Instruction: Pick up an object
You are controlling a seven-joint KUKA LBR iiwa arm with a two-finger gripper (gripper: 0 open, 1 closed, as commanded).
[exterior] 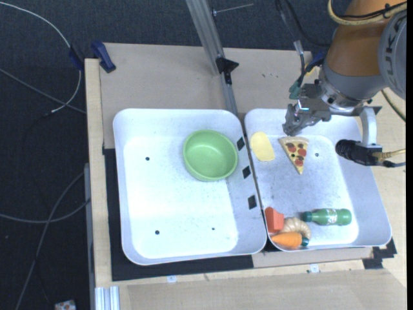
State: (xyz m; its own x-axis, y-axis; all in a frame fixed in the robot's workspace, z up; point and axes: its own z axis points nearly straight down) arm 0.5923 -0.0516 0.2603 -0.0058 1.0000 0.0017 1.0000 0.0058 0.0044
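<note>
White plastic bins sit side by side on the surface (161,76). The pincer (295,126) hangs over the right bin (361,192), just above the pizza slice (295,152); whether it is wide or narrow I cannot tell. A yellow piece (262,146) lies beside the slice. A green bottle (328,217), a carrot (287,240) and a red block (274,219) crowd the near edge. The left bin (148,199) carries a green bowl (210,155).

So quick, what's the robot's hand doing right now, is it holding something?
Hand: hanging just above the pizza slice in the right bin, with nothing seen in its grip. Open or closed cannot be told.
</note>
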